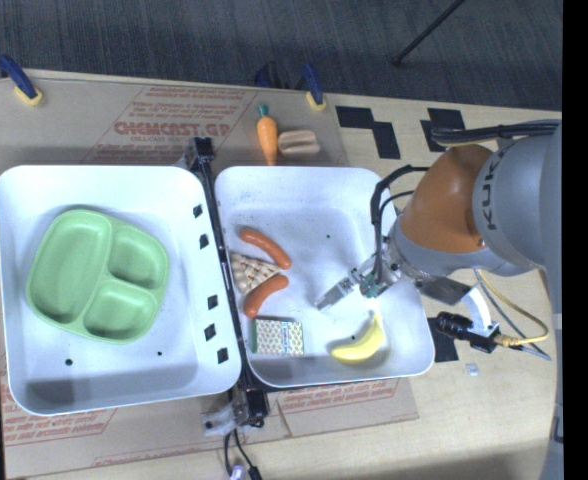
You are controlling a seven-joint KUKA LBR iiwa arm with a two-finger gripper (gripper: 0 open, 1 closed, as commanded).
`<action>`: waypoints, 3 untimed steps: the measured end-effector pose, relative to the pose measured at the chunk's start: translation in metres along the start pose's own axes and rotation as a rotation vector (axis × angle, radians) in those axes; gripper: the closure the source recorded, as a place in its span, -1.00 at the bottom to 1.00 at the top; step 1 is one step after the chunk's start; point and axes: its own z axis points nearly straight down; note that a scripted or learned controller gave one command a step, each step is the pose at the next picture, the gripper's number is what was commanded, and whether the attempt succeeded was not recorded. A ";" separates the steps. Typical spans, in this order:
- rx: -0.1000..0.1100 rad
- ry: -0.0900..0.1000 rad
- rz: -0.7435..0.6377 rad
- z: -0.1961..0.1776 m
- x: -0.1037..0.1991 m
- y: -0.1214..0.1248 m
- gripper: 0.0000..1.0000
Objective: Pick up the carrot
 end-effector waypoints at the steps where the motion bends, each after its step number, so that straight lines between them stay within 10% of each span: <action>1: -0.002 -0.003 0.089 -0.139 -0.001 0.001 -1.00; 2: 0.003 0.003 0.159 -0.020 -0.004 0.074 -1.00; 3: 0.000 0.000 -0.258 -0.043 0.003 0.021 -1.00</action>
